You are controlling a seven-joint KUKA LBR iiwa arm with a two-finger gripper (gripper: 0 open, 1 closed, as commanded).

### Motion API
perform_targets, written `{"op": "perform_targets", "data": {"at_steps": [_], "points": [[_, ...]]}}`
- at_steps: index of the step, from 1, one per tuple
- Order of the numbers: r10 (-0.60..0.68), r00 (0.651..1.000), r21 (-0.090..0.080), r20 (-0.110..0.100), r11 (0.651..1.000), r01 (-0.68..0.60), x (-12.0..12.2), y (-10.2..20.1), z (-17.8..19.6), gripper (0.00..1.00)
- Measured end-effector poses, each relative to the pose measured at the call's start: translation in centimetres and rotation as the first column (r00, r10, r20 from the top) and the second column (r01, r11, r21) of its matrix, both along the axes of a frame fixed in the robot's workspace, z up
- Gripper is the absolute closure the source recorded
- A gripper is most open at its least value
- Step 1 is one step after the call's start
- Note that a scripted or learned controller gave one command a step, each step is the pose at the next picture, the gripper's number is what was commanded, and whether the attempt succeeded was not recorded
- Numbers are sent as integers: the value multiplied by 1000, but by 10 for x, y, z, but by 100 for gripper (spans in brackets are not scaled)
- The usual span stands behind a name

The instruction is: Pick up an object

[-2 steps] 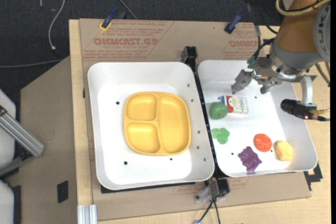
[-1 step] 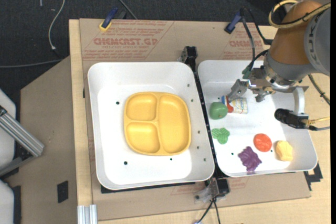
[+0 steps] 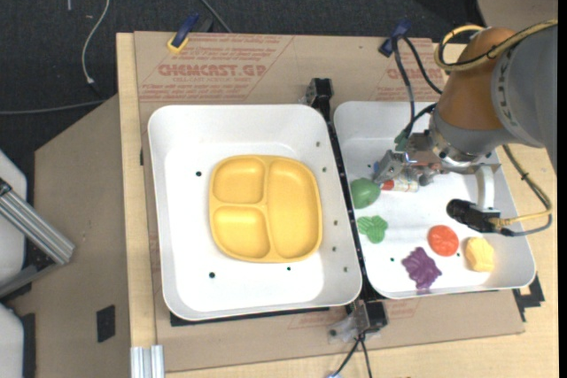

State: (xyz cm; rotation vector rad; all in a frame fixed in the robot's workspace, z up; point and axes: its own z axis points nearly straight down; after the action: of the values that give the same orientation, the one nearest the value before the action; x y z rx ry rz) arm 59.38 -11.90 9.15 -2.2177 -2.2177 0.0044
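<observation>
Camera view: two white bins sit side by side on the counter (image 3: 230,66). The left bin (image 3: 177,190) holds a yellow divided plate (image 3: 266,208) and nothing loose to pick. The right bin (image 3: 372,128) holds the small toys. A round green toy (image 3: 363,191) lies by its left wall, with a leafy green toy (image 3: 373,229) just below it. An orange toy (image 3: 443,239), a yellow toy (image 3: 479,254) and a purple toy (image 3: 421,268) lie toward the near edge.

The arm (image 3: 478,93) reaches in from the right. Its claw (image 3: 396,173) hangs low over the middle of the right bin, just beside the round green toy and pointing toward it. I cannot tell how far open the claw is, since its tip is a tangle of metal from this angle. No toy can be seen held in it.

The round green toy looks like the nearest candidate. I judge it light, hollow plastic, stiff and smooth, so it is likely to roll or squirt out sideways if pinched off-centre. The best hold would be across its widest part, coming straight down. The bin wall close on its left leaves little room on that side. The leafy and purple toys look bumpier and may grip more easily.
</observation>
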Motion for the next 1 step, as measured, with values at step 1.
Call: {"op": "perform_targets", "data": {"at_steps": [1], "points": [[0,1000,0,7,1000,0,2,0,15,100]]}}
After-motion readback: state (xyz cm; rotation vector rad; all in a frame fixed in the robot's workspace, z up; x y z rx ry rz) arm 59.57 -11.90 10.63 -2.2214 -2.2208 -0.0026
